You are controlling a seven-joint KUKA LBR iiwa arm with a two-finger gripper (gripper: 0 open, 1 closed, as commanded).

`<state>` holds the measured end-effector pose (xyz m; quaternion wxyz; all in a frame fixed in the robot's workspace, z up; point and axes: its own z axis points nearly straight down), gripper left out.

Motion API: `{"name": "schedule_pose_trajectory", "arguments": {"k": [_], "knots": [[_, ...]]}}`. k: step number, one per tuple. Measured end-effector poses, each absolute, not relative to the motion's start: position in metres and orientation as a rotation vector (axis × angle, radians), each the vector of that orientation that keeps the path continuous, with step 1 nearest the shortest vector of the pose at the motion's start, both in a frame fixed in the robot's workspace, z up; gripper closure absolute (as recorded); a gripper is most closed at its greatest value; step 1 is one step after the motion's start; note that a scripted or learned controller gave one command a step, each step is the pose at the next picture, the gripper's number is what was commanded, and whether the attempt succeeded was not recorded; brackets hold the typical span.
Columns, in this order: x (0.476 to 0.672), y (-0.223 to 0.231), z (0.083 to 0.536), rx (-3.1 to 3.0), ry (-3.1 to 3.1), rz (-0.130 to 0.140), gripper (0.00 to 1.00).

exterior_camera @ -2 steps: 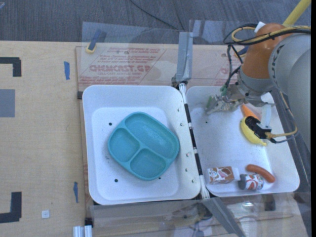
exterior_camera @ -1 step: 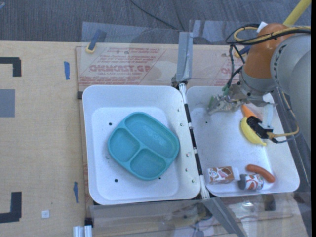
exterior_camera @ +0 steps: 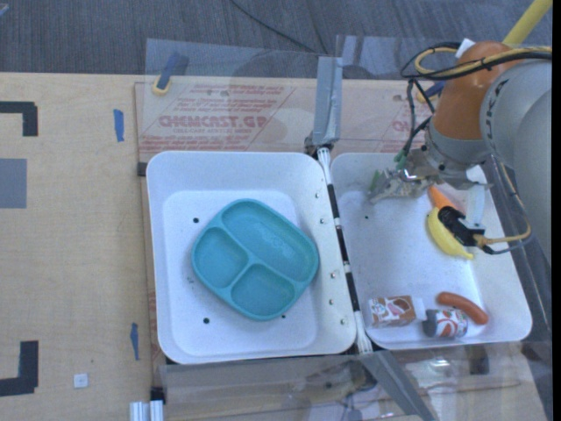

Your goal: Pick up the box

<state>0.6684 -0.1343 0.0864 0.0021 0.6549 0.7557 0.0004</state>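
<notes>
Nearest, along the right white plastic bin's (exterior_camera: 504, 327) front edge, lie the small brown-and-white carton box (exterior_camera: 393, 310), a grey-and-red can (exterior_camera: 443, 324) and a red sausage (exterior_camera: 462, 305). Farther in sits a yellow banana (exterior_camera: 448, 232); the left bin (exterior_camera: 166, 235) holds a turquoise divided plate (exterior_camera: 255, 258). Farthest, the metal two-finger gripper (exterior_camera: 383, 185) hovers, seemingly spread apart and holding nothing

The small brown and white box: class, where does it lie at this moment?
The small brown and white box lies flat in the right white bin, near its front left corner, beside a small can and a red sausage to its right.
</notes>
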Motion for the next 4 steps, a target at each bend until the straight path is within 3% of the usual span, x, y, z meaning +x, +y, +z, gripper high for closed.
{"name": "schedule_pose_trajectory", "arguments": {"k": [1,2,3,4], "knots": [[0.654,-0.119,0.125,2.252,2.19,0.0,0.0],[0.666,-0.109,0.087,2.266,2.177,-0.007,0.0],[0.665,-0.173,0.086,2.208,2.242,-0.008,0.0],[0.665,-0.147,0.086,2.206,2.241,-0.01,0.0]]}}
